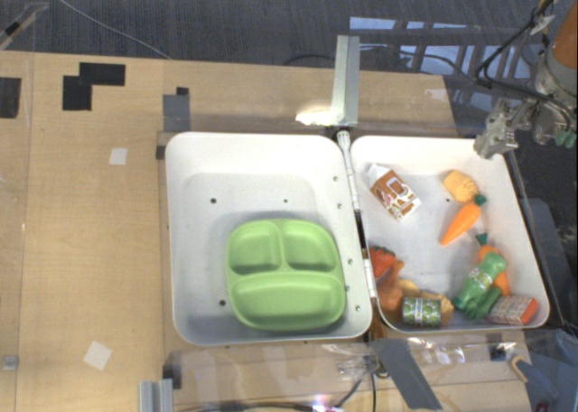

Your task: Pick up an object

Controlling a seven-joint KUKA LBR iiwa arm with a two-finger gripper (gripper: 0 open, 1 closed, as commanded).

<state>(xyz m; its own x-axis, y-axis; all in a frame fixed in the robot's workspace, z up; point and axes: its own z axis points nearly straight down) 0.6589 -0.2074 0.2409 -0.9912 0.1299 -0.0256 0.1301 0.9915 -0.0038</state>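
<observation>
The right bin [424,238] holds several toy foods. A brown and white snack packet [395,194] lies at its upper left. An orange carrot [461,220] and a small orange fruit [460,185] sit at the upper right. A green bottle [480,282], a green can [421,311], a red piece [383,263] and an orange-red box [516,310] lie along the lower edge. My gripper [498,137] hangs over the bin's far right corner, above and right of the carrot, with nothing seen in it.
The left bin [194,220] holds a green divided plate [284,273]. A metal post [347,80] stands behind the seam between the bins. Cables and frame bars run at the upper right near the arm [555,76].
</observation>
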